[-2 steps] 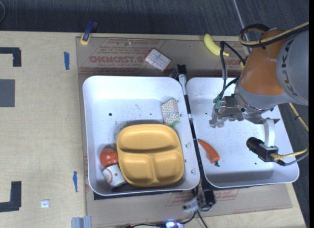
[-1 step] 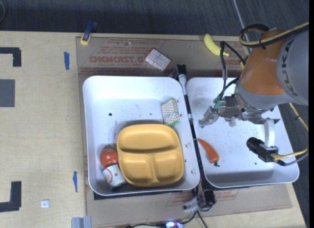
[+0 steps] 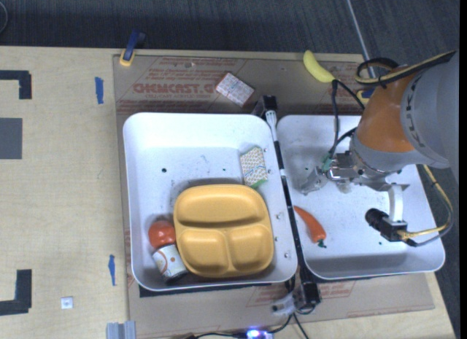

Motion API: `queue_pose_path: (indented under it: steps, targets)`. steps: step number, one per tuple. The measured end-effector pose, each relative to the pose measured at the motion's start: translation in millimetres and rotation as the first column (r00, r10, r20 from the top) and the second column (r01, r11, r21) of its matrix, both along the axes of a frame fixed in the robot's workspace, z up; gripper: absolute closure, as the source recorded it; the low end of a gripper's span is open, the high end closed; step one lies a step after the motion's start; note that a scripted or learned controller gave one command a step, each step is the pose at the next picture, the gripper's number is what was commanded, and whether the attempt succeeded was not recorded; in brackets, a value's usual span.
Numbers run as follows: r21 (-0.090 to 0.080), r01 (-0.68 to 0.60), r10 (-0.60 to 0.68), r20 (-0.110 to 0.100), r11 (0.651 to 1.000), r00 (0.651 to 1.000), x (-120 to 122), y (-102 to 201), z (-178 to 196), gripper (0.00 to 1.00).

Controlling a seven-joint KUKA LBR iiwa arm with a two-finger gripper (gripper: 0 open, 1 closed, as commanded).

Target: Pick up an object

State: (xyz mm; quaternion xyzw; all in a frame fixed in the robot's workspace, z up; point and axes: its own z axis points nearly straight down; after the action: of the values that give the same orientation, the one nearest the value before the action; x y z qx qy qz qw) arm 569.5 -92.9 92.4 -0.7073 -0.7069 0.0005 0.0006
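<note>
From my remote station I record the hand point(image 3: 315, 181) low in the right white bin point(image 3: 416, 257), toward its left wall; I cannot tell its state, and I see nothing carried. The nearest candidate is the small orange-red chilli-shaped toy pepper point(image 3: 311, 224), lying on that bin's floor just below the hand, apart from it. I judge it light, stiff plastic, smooth and likely to roll; take it across the thicker middle, not the tapered tip. The left white bin point(image 3: 146, 133) holds a large yellow compartmented plastic tray point(image 3: 222, 228), a patterned cloth pouch point(image 3: 253, 164) and a small orange-and-white can point(image 3: 166, 257). The tray looks too broad for a secure grip.
</note>
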Motion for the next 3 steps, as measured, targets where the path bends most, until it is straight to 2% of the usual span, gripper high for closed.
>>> queue_pose_path:
  steps: [1,2,3]
  targets:
    - [-0.001,0.001,-0.001,0.004,1.0,1.0,-64,-11,-6,0.0]
    - [-0.002,0.0,0.0,0.008,1.0,1.0,-88,0,-6,0.0]
    - [-0.002,0.0,0.0,0.009,1.0,1.0,-88,0,-6,0.0]
